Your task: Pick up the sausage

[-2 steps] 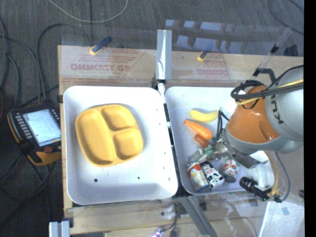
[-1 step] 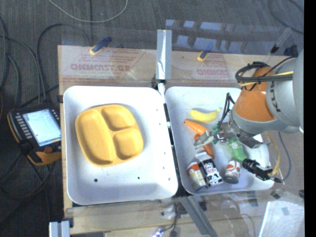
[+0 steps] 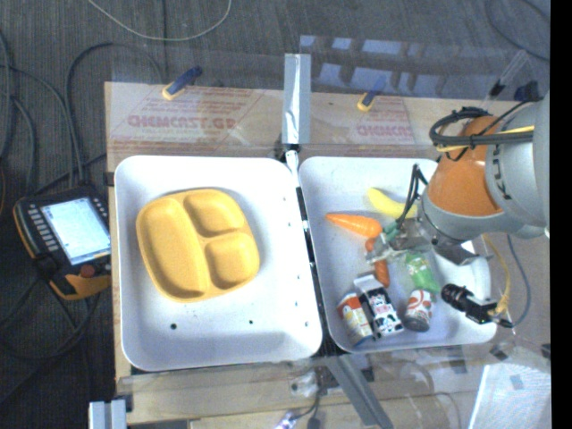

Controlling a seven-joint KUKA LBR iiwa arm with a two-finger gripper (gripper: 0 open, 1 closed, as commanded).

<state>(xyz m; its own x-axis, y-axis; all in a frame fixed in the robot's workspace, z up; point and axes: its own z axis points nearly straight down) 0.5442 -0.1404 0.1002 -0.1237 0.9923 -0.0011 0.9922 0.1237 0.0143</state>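
The sausage (image 3: 382, 273) is a small reddish-brown piece in the middle of the right bin (image 3: 315, 239), partly hidden under the gripper. My gripper (image 3: 391, 241) hangs low over the right bin, directly above the sausage's upper end and just right of an orange carrot (image 3: 354, 224). The arm's orange band (image 3: 460, 179) and grey wrist come in from the right and hide part of the bin behind them.
A yellow banana (image 3: 386, 202) lies behind the gripper and a green item (image 3: 420, 273) to its right. A black-and-white carton (image 3: 379, 308) stands between two small cans (image 3: 356, 316) (image 3: 418, 308) at the bin's front. The left bin (image 3: 134, 329) holds a yellow divided tray (image 3: 198, 242).
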